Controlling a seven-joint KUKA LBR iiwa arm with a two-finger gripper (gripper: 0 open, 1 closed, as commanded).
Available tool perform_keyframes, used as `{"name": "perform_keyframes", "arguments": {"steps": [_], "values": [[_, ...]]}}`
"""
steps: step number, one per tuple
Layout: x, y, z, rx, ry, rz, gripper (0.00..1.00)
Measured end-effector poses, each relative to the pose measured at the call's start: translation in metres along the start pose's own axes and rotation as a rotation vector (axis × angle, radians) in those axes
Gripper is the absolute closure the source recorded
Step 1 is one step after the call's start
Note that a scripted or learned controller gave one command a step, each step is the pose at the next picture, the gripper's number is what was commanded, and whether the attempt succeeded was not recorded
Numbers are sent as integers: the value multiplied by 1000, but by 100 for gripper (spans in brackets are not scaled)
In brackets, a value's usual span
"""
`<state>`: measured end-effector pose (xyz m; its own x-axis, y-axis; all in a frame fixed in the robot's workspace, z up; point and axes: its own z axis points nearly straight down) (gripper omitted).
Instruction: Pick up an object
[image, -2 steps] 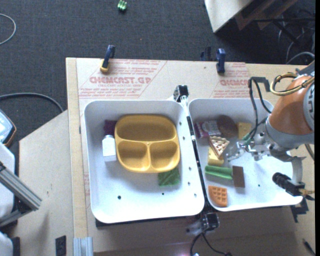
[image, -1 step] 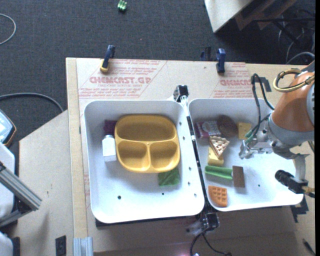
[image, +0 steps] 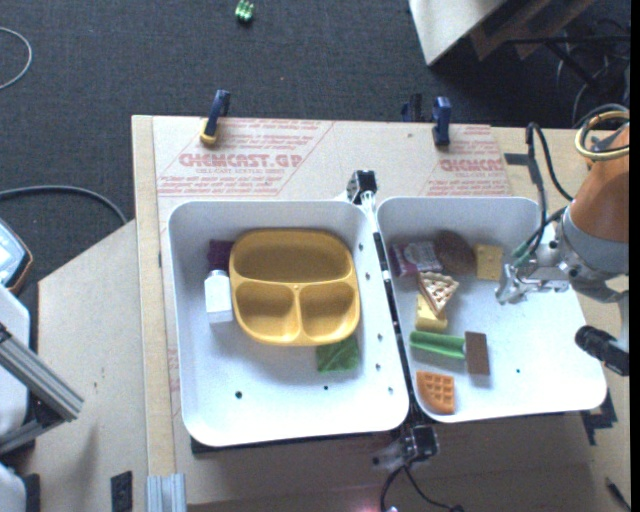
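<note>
The right bin (image: 540, 385) holds several toy foods: a purple-and-white packet (image: 413, 257), a dark brown piece (image: 455, 252), a tan block (image: 488, 261), a sandwich wedge (image: 437, 294) on a yellow block, a green bar (image: 437, 344), a brown bar (image: 477, 353) and a small waffle (image: 437, 391). My gripper (image: 512, 287) hangs over the right bin's upper right part, just right of the tan block, with nothing seen between its fingers. The grey wrist and orange band (image: 605, 205) reach in from the right.
The left bin (image: 190, 330) holds a yellow divided tray (image: 295, 287), a white bottle (image: 218, 295), a dark purple piece (image: 220, 250) and a green piece (image: 339, 355). Clamps (image: 214, 117) sit on the back board edge. Cables run at the right.
</note>
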<state>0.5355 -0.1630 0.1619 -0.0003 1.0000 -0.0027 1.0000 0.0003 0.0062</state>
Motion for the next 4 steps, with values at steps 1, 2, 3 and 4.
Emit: {"name": "perform_keyframes", "arguments": {"steps": [1, 2, 3, 4], "values": [[0, 5, -44, -1, 0, -1, 100], [0, 6, -64, 1, 0, -1, 100], [59, 11, -56, 8, 5, -5, 100], [113, 18, -69, 2, 4, -7, 100]]}}
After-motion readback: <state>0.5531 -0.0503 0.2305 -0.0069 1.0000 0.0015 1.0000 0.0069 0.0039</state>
